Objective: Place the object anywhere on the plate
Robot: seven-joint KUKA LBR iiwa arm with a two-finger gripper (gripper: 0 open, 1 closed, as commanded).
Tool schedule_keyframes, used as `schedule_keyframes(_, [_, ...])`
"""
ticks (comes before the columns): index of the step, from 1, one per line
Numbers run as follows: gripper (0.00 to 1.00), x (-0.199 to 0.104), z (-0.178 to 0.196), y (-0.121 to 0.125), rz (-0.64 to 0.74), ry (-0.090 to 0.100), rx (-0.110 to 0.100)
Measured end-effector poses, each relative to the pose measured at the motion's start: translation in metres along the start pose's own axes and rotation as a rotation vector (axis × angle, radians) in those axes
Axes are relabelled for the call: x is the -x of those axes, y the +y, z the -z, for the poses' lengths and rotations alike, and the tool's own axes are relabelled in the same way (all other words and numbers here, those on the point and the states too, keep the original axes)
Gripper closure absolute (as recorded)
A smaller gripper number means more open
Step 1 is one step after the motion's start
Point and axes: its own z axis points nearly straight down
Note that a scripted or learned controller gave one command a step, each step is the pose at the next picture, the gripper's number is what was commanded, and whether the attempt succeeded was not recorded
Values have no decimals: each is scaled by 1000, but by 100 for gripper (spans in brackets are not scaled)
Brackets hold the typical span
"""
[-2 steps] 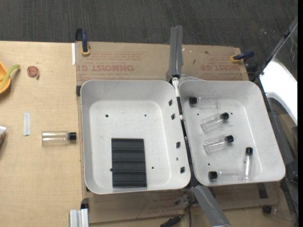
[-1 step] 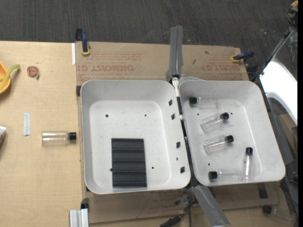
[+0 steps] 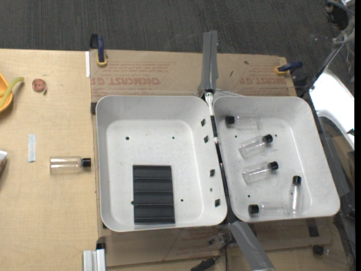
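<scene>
Nearest the camera, a black ribbed plate [image 3: 153,195] is seen lying flat in the front part of the left bin [image 3: 107,151], with nothing resting on it. The placing is therefore judged not yet done; picking, carrying and setting down are all left.

The objects to be moved are taken to be the clear vials with black caps in the right bin [image 3: 316,151]. One vial [image 3: 269,209] lies along the front wall, a second [image 3: 295,192] is just beside it, and three more [image 3: 259,172] are scattered farther back, all apart from one another. Which is meant cannot be told. The state of the gripper cannot be told either.

Between vials and plate stand the two touching bin walls, which would have to be cleared. The front vial, close to the wall, is judged the awkward one.

On the bench to the left another vial [image 3: 67,163] lies alone. Farther back a small round disc [image 3: 38,84] and a yellow item [image 3: 5,92] are seen, and clamps [image 3: 99,51] hold the cardboard sheet [image 3: 146,75].
</scene>
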Motion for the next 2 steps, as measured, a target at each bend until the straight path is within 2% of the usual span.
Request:
schedule_keyframes(1, [0, 89, 0, 33, 26, -2, -1])
schedule_keyframes(2, [0, 30, -1, -5, 21, -3, 0])
